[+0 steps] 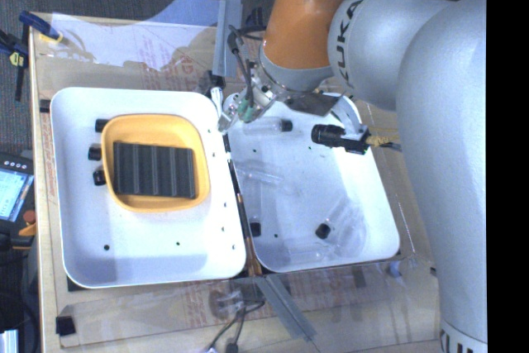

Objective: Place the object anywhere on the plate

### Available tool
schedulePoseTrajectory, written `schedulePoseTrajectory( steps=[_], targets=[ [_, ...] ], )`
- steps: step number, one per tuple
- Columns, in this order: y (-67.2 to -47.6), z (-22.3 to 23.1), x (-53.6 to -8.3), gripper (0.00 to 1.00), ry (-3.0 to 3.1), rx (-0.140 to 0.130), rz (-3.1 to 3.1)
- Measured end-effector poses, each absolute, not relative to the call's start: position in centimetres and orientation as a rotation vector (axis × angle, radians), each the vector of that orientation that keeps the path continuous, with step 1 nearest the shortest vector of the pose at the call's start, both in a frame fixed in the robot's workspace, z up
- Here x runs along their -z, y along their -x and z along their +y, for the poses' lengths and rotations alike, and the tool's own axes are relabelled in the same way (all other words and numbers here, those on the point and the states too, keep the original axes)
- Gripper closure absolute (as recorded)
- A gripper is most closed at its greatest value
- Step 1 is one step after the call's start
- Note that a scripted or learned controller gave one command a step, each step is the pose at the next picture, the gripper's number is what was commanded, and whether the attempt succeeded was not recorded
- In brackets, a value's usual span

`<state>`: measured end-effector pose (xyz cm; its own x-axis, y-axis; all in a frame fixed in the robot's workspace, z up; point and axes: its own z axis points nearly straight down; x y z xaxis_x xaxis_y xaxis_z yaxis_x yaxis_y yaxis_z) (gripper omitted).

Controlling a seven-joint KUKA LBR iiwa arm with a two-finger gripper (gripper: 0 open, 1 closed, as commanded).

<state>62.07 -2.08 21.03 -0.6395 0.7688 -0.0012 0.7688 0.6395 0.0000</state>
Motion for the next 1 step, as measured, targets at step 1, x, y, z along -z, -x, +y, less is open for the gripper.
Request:
schedulePoseTrajectory(
  steps=[1],
  targets=[
    [-62.67,-2.97,-19.22,1.0,-0.862,0.002,3.023]
  ],
)
